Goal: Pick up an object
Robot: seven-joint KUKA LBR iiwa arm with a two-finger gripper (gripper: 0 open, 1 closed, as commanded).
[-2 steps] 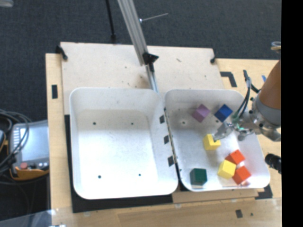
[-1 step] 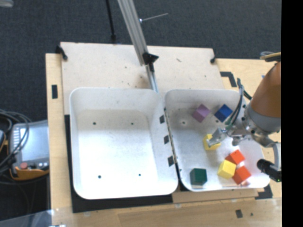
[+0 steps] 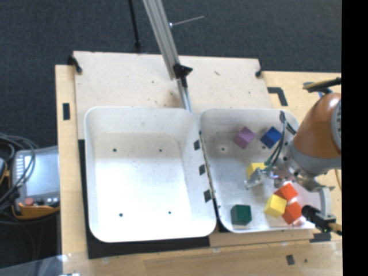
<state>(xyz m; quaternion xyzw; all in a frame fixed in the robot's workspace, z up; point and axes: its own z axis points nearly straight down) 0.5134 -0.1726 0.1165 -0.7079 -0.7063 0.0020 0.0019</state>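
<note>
Reaching in from your right, the grey arm [image 3: 319,140] with its orange band hangs over the right bin [image 3: 230,119], its jaws [image 3: 265,176] low among the blocks and right at the small yellow block [image 3: 256,169] near the bin's middle. You cannot tell from this angle whether the jaws are open or closed, nor whether they hold anything. The yellow block sits square-on with no clear long axis, one corner turned toward the far wall. Beyond it you see a purple block [image 3: 244,137] and a blue block [image 3: 271,137] side by side but apart, both turned corner-on. Nearer you, a green block [image 3: 241,214] rests by the front wall, well apart from a tight cluster at the right: a larger yellow block [image 3: 276,206] touching two orange-red blocks [image 3: 292,211], all tilted diagonally. The left bin [image 3: 144,171] lies beside it on the wooden bench [image 3: 172,252], their walls touching. A metal rail [image 3: 164,36] slants down to the gap between the bins.
</note>
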